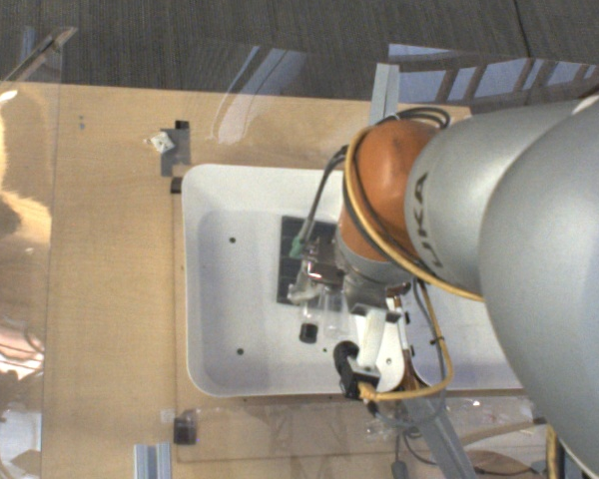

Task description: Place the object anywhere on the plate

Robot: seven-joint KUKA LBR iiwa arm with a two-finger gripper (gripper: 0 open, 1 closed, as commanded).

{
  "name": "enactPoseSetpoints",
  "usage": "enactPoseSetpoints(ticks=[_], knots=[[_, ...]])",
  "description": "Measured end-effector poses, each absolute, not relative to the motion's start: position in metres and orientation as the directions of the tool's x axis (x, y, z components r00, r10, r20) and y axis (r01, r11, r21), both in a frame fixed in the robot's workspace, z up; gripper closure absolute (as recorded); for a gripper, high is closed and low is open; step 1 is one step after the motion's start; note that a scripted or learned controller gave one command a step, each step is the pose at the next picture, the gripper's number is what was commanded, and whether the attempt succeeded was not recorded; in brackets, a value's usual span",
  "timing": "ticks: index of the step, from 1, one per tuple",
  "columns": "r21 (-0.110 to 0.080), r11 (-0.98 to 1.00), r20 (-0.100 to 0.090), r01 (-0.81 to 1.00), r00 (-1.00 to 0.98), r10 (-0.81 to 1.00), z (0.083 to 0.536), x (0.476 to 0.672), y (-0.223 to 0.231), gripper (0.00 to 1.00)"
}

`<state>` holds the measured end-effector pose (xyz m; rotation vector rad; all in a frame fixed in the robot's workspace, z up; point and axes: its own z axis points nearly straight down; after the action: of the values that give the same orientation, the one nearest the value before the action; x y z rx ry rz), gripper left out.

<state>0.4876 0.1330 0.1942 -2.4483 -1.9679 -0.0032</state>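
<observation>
One arm (459,238) low over the white bin (205,297) | gripper (314,292) hangs above a dark plate (295,252); grip state cannot be told | object possibly the small dark piece (307,333) just beside it | risk: released off-plate, lands on bin floor.

From my remote station I record a dark, flat, rectangular plate (298,257) lying on the floor of the white bin (212,297). It sits directly beneath and just left of the gripper (314,302), whose wrist covers its right portion, so I cannot confirm its full outline. A small dark object (307,333) rests on the bin floor just below the gripper, off the plate and apart from its lower edge. I cannot determine its shape or material; it is too small to resolve
</observation>
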Motion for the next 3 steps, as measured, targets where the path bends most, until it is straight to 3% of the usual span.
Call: enactPoseSetpoints(ticks=[1, 2, 3], knots=[[0.002, 0.029, 0.002, 1.000, -0.029, 1.000, 0.201, 0.487, 0.236, 1.00], [0.001, -0.448, 0.000, 0.894, 0.448, 0.894, 0.214, 0.488, 0.186, 1.00], [-0.001, -0.640, -0.001, 0.769, 0.640, 0.769, 0.114, 0.553, 0.156, 1.00]])
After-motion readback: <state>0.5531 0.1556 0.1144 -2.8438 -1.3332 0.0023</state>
